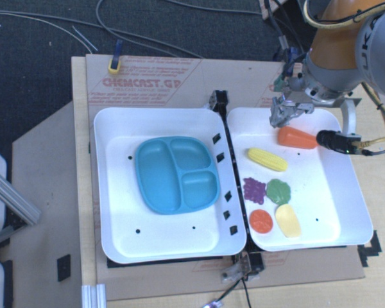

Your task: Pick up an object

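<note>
The gripper (283,115) hovers at the right bin's (346,233) far edge, just beside an orange carrot (297,138) lying on the floor (nothing lifted yet); its jaw state cannot be told.

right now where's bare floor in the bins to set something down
Free: left bin floor below the blue tray, and right bin floor right of the pale yellow piece. Crowded: the cluster from carrot and corn down to the purple grapes.
</note>
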Controlling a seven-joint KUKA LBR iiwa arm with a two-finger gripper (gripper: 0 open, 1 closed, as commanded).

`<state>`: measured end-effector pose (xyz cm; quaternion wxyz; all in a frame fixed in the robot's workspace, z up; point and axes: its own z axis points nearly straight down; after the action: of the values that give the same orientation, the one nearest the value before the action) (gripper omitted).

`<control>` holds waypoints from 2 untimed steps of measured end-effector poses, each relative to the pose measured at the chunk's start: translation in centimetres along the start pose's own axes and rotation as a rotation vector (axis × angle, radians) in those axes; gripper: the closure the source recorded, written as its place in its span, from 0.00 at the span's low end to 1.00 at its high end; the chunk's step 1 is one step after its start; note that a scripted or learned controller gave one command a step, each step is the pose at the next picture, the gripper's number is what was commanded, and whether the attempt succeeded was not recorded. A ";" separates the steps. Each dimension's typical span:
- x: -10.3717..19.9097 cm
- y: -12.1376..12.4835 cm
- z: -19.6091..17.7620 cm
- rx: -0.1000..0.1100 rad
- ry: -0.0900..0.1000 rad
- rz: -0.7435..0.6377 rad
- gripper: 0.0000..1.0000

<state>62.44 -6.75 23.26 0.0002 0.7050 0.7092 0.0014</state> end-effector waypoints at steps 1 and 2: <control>4.8 0.2 -0.2 0.001 0.000 0.000 1.00; 9.1 1.1 -0.4 0.000 0.000 0.001 1.00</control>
<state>63.47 2.38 23.68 0.0002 0.7055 0.7088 0.0011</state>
